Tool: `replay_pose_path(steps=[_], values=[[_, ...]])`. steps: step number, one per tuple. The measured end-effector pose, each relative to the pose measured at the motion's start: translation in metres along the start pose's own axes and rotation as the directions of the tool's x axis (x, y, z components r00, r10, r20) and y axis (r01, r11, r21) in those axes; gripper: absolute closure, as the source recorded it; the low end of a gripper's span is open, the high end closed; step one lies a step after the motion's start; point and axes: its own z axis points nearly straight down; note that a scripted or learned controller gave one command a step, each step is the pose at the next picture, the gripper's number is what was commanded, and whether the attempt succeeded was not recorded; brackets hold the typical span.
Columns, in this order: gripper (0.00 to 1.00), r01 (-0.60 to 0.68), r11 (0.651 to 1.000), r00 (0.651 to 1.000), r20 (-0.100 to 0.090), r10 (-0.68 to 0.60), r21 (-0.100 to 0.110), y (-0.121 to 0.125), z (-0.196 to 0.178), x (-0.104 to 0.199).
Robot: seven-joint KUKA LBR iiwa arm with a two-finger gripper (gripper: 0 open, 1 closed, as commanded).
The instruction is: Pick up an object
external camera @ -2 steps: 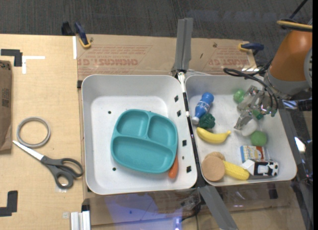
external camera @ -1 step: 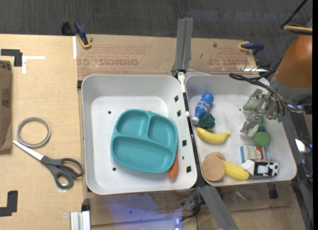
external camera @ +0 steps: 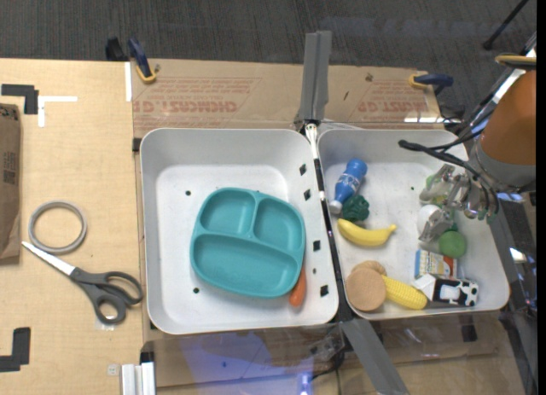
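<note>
Two white bins are sitting side by side on the bench, and the left bin is carrying the largest item, a teal divided plate, with an orange carrot lying against its lower right rim. The right bin is holding the smaller candidates for the pick: a yellow banana near the middle, a corn cob touching a round tan cookie at the front wall, a blue bottle with a dark green broccoli piece at its lower end, a small carton, a black-and-white cow-patterned block, and a green ball. The arm is reaching in from the right, and its hand is hanging over the right side of that bin, just above the green ball; whether its fingers are spread or closed cannot be told, and nothing is visibly held between them. The ball looks like the likeliest target. To do the step well, the hand is probably needing to centre over the ball, since a round thing will squirt sideways from an off-centre pinch, and to come down clear of the carton just beside it. Outside the bins, scissors and a tape roll are lying on the bench.
</note>
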Motion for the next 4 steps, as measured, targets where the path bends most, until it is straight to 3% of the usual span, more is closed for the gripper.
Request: replay_pose_path(steps=[1,2,3,4], values=[[0.0,-0.018,1.0,1.0,0.0,0.018,0.0,-0.008,0.0,0.025],[1.0,-0.016,1.0,1.0,0.005,0.016,0.001,-0.007,-0.01,0.023],[1.0,-0.034,0.999,0.999,0.002,0.034,0.001,0.081,-0.11,0.011],[1.0,0.231,0.973,0.973,0.0,-0.231,0.002,0.042,0.0,0.047]])
